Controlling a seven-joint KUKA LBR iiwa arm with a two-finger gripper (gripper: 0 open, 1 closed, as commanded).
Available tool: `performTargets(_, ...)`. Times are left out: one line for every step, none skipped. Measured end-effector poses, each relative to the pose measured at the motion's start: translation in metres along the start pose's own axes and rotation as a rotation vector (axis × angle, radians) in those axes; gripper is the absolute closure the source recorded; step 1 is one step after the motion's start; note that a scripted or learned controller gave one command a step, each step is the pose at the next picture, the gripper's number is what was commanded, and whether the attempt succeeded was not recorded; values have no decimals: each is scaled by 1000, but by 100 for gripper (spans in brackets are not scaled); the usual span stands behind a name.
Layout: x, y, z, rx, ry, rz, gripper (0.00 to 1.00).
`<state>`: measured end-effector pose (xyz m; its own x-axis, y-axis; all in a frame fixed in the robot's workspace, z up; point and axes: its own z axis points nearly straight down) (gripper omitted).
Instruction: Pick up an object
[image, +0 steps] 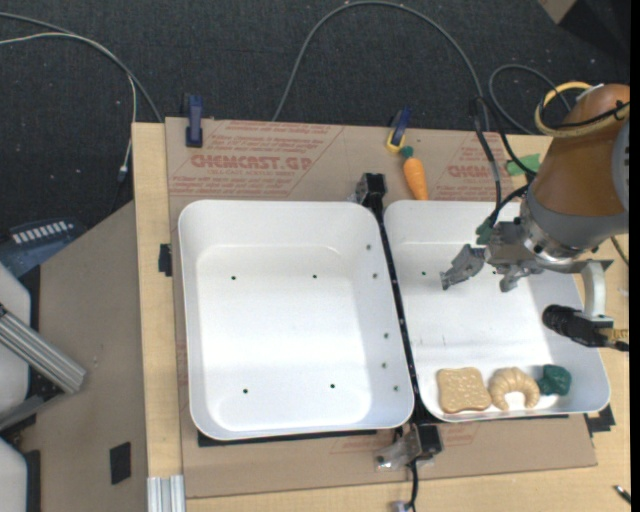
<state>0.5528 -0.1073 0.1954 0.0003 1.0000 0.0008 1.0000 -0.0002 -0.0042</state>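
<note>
Three small items sit in a row along the near edge of the right shallow white plastic bin (560, 312): a tan square toast-like slice (463, 390), a pale curved croissant-shaped piece (514, 388) and a small dark green lump (555, 380). Toast lies flat, touching the croissant; green lump is just beside the croissant on the other side. Croissant's arch faces the far side, its tips toward the near rim; the row's long axis runs approx. left-right along that rim. Rest of the right bin floor is bare, w/ open room btwn the items and the claw (485, 268). Claw hangs over the bin's far half, well apart from the items, fingers spread, nothing btwn them. Left white plastic bin (290, 310) touches the right one. An orange carrot-shaped toy (414, 176) lies on the bench (300, 150) beyond the bins.
</note>
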Motion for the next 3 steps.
performTargets(0, 1, -2, -4, 0, 0, 0)
performTargets(-10, 1, 47, -1, -1, 0, 0)
performTargets(-8, 5, 90, -1, 0, -1, 0)
